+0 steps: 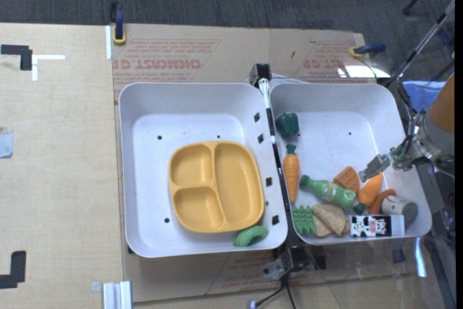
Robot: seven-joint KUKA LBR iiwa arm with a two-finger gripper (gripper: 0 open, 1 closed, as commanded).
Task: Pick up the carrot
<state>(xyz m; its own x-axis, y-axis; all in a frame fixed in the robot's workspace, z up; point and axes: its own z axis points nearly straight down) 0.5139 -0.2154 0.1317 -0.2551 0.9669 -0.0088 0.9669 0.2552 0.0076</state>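
The carrot point(291, 171), orange with a green top, lies lengthwise against the left wall of the right bin point(340, 101), its tip pointing toward the front. My gripper point(377, 165) reaches in from the right and hangs over the right side of that bin. It sits above an orange toy piece point(370, 191), well to the right of the carrot. Nothing is seen held in it.
In the right bin lie a dark green pepper point(287, 124), a green bottle point(330, 191), an orange slice point(346, 178), bread point(329, 219), a spiky green piece point(302, 217) and a cow-print carton point(377, 226). The left bin point(145, 155) holds a yellow divided plate point(215, 186) and a green toy point(250, 235).
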